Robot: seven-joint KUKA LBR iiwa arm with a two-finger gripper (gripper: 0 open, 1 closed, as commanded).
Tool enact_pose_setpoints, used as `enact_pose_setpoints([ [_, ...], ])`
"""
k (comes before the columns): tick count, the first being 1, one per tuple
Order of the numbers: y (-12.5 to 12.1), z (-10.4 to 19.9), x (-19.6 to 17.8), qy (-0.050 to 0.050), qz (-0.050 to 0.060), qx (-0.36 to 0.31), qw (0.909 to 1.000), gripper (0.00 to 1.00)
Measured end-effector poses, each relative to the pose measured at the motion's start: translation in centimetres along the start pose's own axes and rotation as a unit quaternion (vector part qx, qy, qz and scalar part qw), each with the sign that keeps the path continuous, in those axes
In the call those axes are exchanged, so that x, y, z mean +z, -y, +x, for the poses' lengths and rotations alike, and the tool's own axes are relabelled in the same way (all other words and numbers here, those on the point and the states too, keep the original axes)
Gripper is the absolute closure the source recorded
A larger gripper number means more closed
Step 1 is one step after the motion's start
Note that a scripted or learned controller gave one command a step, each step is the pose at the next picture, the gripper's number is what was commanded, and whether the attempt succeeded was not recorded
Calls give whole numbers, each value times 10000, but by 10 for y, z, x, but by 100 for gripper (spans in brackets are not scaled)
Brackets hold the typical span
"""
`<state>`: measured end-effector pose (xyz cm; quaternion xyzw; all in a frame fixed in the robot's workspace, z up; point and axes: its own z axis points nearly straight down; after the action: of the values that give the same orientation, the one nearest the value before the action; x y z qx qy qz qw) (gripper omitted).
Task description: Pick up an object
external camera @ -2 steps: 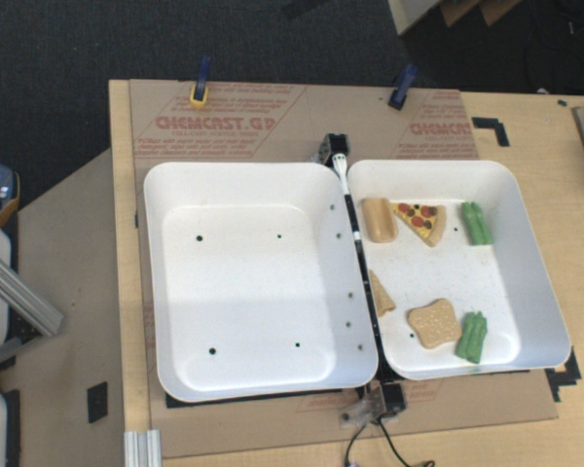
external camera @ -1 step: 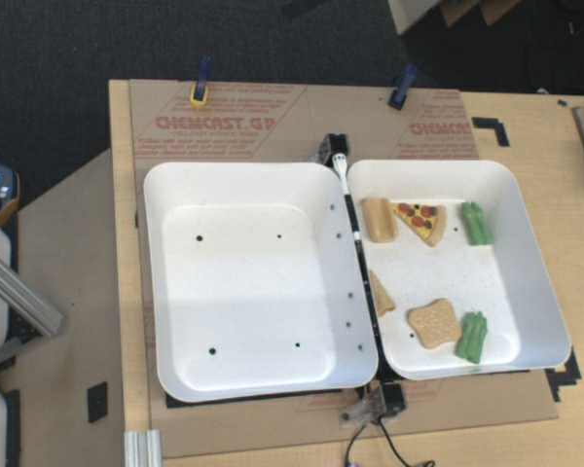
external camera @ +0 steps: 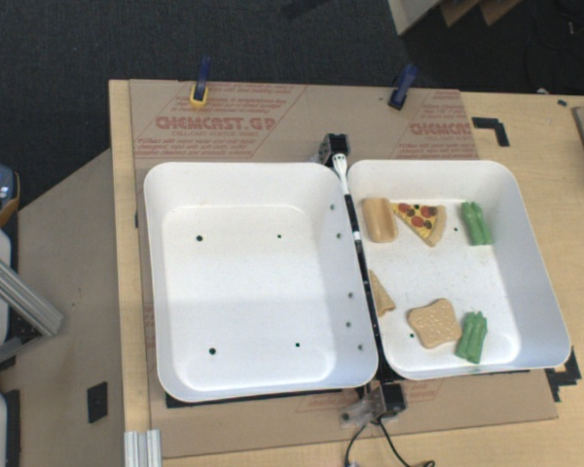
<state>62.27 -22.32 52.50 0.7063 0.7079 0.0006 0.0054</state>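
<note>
Overhead, camera view. Two bins are seen side by side on a board (external camera: 273, 115); the left bin (external camera: 161, 261) has nothing to pick. All candidates are found in the right bin (external camera: 535, 270).

Far half of the right bin: a bun (external camera: 378, 219) close to the inner wall, a pizza slice (external camera: 420, 221) just beside it, and a green stick (external camera: 476, 224) well apart from both. Near half: a toast (external camera: 434, 323) touched by a second green piece (external camera: 470, 337), and a tan wedge (external camera: 380, 295) tucked against the inner wall.

Jaw state: cannot be told.

Step in hand is judged to be target choice and approach; nothing is lifted yet. The lone green stick is judged the best target, since room is left on both its long sides. It is best straddled across its narrow width, with the jaws spread before descent and lowered close to the bin floor. The wedge and bun are better avoided, as a finger is likely to be blocked by the wall. The toast pair risks a double grab.
</note>
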Motion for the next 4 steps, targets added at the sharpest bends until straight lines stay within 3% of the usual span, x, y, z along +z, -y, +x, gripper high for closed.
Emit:
enact_pose_setpoints([
  [1,-1,0,-12,22,-30,-7,10000,100],
  [2,-1,0,-11,18,-23,-6,10000,0],
  [3,-2,1,-22,38,-52,-13,10000,100],
  [4,-2,1,-22,36,-46,-12,10000,0],
])
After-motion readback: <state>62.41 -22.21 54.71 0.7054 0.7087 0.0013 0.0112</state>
